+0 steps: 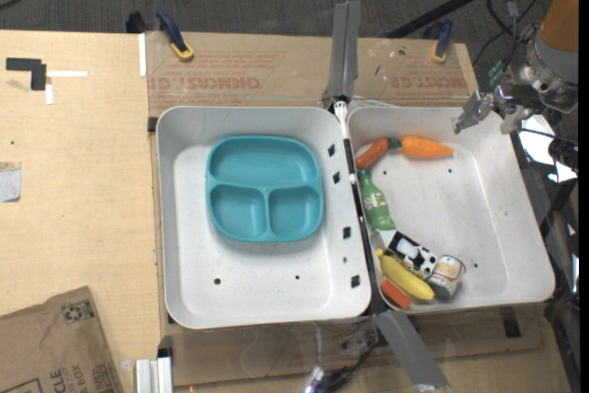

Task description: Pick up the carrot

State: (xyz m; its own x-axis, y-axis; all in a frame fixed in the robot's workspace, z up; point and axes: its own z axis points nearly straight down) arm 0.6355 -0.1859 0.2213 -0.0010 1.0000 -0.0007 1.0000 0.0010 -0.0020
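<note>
Lying near the far wall of the right bin (515, 198), the carrot (426, 147) pointed its green end toward a second, darker carrot (372, 152) just beside it. Above that bin's far right corner hung the gripper (488, 106), its fingers apart and holding nothing. A banana (407, 277) lay at the bin's near left corner.

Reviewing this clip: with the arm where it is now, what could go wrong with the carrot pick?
The carrot lies close to the right bin's far wall, so the descending gripper might clip the rim. A red-orange sausage-like item lies right at the carrot's green end; a slightly off grasp could catch that instead.
</note>
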